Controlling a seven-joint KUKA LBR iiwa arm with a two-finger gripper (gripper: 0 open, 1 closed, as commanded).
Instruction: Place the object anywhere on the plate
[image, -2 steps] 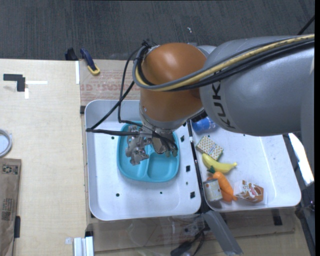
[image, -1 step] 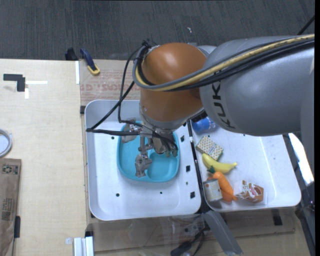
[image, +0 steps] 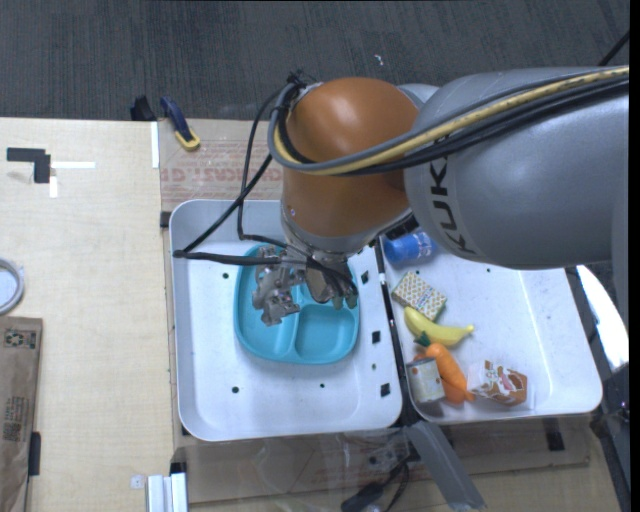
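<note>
Bins sit side by side mid-frame: the left bin (image: 200, 390) holds one blue divided plate (image: 320, 335), with the gripper (image: 290, 290) hovering over it, grasp unclear. The right bin (image: 555, 330) holds one banana (image: 437, 331), carrot (image: 447, 370), blue bottle (image: 408, 247), patterned block (image: 419, 294) and small packet (image: 500, 383).

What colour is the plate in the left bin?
Light blue; the plate shows best in the camera view, under the gripper.
</note>
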